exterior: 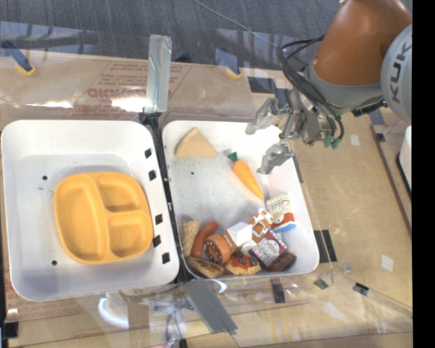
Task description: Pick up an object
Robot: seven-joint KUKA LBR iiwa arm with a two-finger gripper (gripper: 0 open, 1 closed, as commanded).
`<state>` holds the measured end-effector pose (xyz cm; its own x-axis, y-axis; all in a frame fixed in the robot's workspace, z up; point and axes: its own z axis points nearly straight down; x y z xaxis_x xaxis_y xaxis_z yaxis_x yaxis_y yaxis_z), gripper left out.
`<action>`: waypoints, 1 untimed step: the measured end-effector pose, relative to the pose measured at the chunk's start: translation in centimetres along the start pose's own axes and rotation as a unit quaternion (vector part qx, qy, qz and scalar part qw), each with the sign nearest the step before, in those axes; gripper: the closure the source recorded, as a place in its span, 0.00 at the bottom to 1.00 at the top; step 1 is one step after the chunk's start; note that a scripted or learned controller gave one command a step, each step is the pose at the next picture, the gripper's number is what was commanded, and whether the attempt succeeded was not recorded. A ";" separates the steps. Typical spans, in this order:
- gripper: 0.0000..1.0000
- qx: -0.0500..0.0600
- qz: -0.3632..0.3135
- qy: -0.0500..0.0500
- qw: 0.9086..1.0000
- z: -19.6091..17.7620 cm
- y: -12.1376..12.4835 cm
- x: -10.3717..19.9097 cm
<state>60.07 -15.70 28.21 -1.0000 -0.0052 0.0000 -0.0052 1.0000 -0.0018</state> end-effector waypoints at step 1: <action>0.00 -0.003 -0.035 0.005 0.999 11.6 -3.1 -3.9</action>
<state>64.03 -18.78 16.66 -0.9971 -0.0759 0.0100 -0.0759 0.9971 0.0041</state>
